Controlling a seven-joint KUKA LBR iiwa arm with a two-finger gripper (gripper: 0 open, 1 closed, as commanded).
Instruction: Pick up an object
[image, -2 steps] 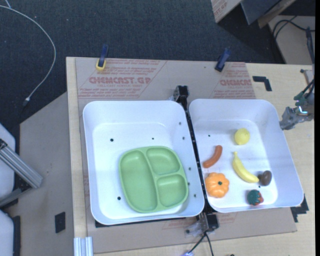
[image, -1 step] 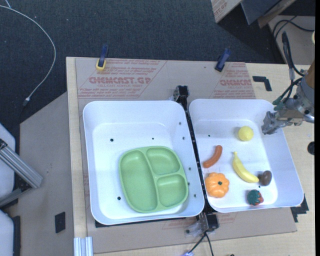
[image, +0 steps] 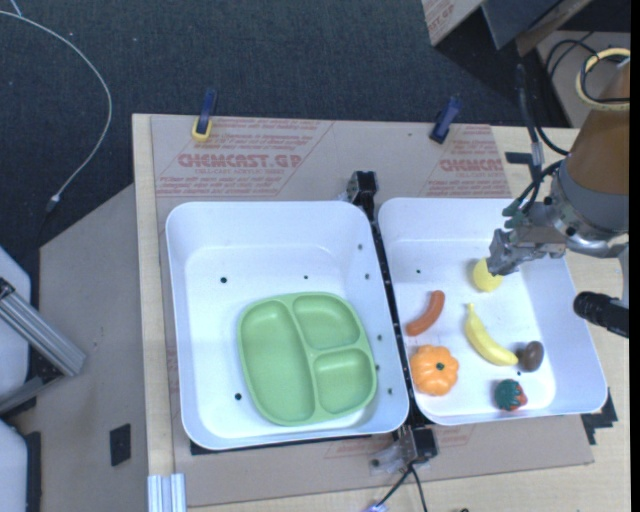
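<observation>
i see the small round yellow lemon (image: 486, 277) in the right white bin (image: 570, 400), just above the long yellow banana (image: 488, 338). my grey claw (image: 508, 256) sits right on the lemon's upper right side. i cannot tell how wide the claw is.

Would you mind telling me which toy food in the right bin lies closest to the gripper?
The small round yellow lemon-like piece, right beneath the gripper; the yellow banana, orange sausage and orange pumpkin lie farther off.
</observation>
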